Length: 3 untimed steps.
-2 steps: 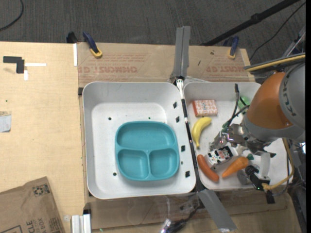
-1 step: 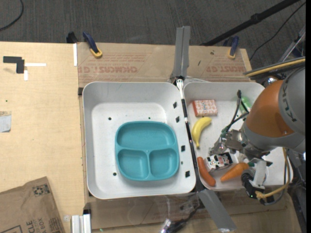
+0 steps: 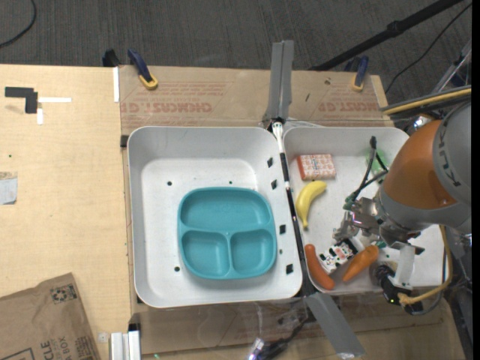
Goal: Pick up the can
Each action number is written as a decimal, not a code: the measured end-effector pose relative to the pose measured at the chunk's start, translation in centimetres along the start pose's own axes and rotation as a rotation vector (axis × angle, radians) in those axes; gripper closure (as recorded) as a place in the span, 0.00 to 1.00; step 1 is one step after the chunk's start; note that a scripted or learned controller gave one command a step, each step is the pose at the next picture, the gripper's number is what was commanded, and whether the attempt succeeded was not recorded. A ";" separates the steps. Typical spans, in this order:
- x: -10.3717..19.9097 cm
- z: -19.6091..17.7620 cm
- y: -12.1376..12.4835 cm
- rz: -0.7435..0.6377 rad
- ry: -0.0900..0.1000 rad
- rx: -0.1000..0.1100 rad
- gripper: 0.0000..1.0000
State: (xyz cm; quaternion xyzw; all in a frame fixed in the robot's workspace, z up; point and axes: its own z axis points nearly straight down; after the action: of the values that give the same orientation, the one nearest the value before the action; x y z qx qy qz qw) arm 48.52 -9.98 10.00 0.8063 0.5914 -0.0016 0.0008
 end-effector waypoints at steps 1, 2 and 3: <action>0.2 -10.4 10.0 0.107 0.001 0.002 1.00; 5.9 -9.1 15.2 0.155 0.000 0.002 1.00; 5.9 -9.1 15.2 0.155 0.000 0.002 0.00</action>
State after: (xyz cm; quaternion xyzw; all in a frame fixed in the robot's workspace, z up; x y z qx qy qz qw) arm 64.81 -8.86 19.06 0.8498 0.5271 -0.0021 -0.0001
